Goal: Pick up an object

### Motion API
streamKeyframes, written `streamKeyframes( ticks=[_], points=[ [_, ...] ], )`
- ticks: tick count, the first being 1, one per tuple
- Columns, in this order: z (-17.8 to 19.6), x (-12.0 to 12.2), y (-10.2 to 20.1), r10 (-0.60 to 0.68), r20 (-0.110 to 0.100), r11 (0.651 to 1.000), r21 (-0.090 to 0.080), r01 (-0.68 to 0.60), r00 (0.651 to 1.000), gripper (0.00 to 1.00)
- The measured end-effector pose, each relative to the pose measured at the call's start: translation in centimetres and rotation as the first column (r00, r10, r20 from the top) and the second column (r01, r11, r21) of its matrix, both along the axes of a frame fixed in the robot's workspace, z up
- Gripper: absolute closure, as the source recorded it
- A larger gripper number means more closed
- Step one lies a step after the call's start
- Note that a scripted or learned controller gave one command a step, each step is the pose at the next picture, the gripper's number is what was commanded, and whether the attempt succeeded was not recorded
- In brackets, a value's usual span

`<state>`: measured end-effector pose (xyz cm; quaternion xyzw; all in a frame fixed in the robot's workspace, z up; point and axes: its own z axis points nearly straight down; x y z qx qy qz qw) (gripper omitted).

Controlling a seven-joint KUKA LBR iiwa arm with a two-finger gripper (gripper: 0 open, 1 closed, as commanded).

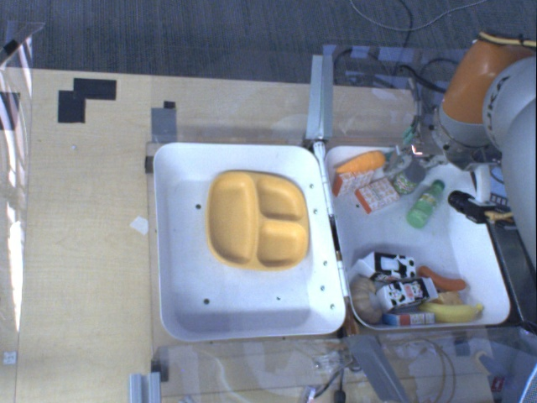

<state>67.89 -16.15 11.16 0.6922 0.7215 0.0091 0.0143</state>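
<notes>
camera view: pincer (409,164) nr right bin (482,250) back edge.

A pale wood-toned bench (84,250) carries two white bins, the left bin (180,309) holding a mustard-yellow tray (256,218). In the right bin (478,259), an orange packet (361,162) lies by a white card (377,194) printed with an orange-red grid, near a green bottle (425,205). A black-and-white cow-patterned carton (393,265), an orange carrot (443,281), a yellow banana (453,311) and a tube (409,318) banded blue, white and red sit at the front. The arm (499,99) is grey with an orange band. Black tape patches (84,97) mark the bench; beyond it the floor (210,15) is dark blue-grey.
</notes>
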Motion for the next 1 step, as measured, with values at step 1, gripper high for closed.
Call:
streamKeyframes(
  ticks=[1],
  points=[
    [8.19, -0.81, 5.77, 0.025, -0.024, 1.0, 0.005, -0.024, 0.999, 1.0]
  ],
)
